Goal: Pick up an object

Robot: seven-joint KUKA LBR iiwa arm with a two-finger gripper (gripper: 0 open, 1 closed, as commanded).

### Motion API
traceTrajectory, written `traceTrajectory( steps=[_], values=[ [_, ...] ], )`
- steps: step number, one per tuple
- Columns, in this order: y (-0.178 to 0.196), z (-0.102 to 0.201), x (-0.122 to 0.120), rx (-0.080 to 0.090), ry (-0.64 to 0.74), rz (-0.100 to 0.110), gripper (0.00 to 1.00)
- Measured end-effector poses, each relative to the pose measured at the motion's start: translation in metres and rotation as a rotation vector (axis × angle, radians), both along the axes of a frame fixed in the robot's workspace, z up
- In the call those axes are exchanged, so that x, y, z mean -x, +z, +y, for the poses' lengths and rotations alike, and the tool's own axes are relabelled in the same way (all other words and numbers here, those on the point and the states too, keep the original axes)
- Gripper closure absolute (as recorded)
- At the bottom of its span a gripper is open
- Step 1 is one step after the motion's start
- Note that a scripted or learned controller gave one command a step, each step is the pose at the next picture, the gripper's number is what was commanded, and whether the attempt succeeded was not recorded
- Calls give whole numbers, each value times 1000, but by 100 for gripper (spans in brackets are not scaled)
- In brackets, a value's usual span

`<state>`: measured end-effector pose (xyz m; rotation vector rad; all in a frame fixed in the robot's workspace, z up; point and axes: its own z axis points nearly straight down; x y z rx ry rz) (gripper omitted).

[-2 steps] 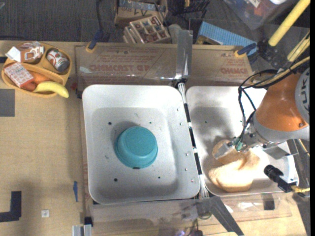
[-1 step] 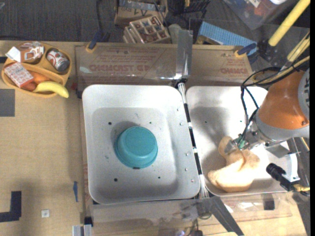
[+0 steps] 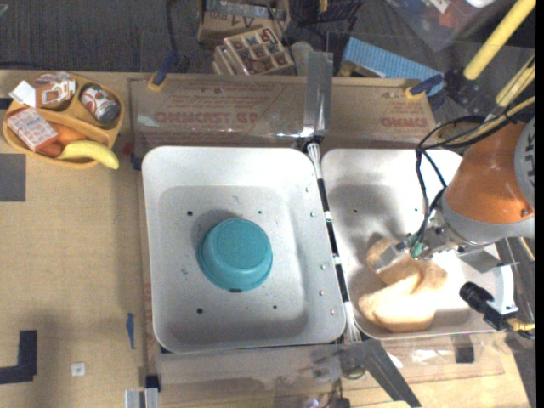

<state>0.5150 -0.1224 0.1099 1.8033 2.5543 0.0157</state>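
Worktop [image 3: 68,253]: wood, bearing two white bins.
Left bin [image 3: 170,177]: upturned teal bowl [image 3: 236,254] near its middle.
Right bin [image 3: 365,177]: tan bread-like pieces [image 3: 398,306] at the near edge.
Hand [image 3: 414,246]: low over the bread-like pieces, touching or just above them; finger state cannot be told.

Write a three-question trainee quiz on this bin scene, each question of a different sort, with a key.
1. True or false: the teal bowl sits in the left bin.
2. Multiple choice: the pincer is over which bin? A) the left bin B) the right bin C) neither
3. Fill in: the tray at the bench's far left corner holds a yellow ____.

Key: 1 true; 2 B; 3 banana.
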Motion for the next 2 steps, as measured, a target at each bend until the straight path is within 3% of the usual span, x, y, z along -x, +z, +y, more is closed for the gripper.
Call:
traceTrajectory(
  steps=[1, 2],
  values=[
    [-21, 6, 1, -1, -42, 11, 0],
    [-10, 4, -1, 0, -48, 5, 100]
  ],
)
